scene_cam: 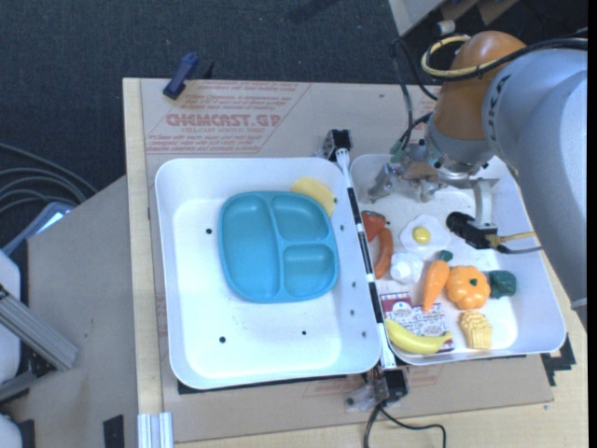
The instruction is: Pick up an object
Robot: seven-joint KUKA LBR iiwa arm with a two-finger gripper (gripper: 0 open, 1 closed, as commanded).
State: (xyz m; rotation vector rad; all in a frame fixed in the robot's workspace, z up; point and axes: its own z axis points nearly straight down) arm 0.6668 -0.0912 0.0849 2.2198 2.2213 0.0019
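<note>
Across the right side of the view, the grey arm [546, 129] reaches down, and its gripper [403, 185] hangs over the far left corner of the right bin [536, 329]. Whether the gripper is spread or closed cannot be told from this angle, and nothing is seen held in it.

The left bin [187, 343] carries a blue sectioned plate [277, 245] near its middle. A yellow toy fruit [315, 193] lies touching the plate's far right corner.

The right bin holds the pickable toys, all nearer the camera than the gripper:
- A red-orange sausage [379, 241] lies along the left wall.
- A fried egg [422, 234] sits just beside the sausage.
- A carrot [434, 283] stands at a slant in the middle, touching an orange pumpkin [466, 287].
- A dark green piece [502, 283] lies to the pumpkin's right.
- A banana [415, 340] curves over a printed card [424, 319] at the near edge.
- A pale yellow ridged piece [476, 329] sits beside the banana.
</note>
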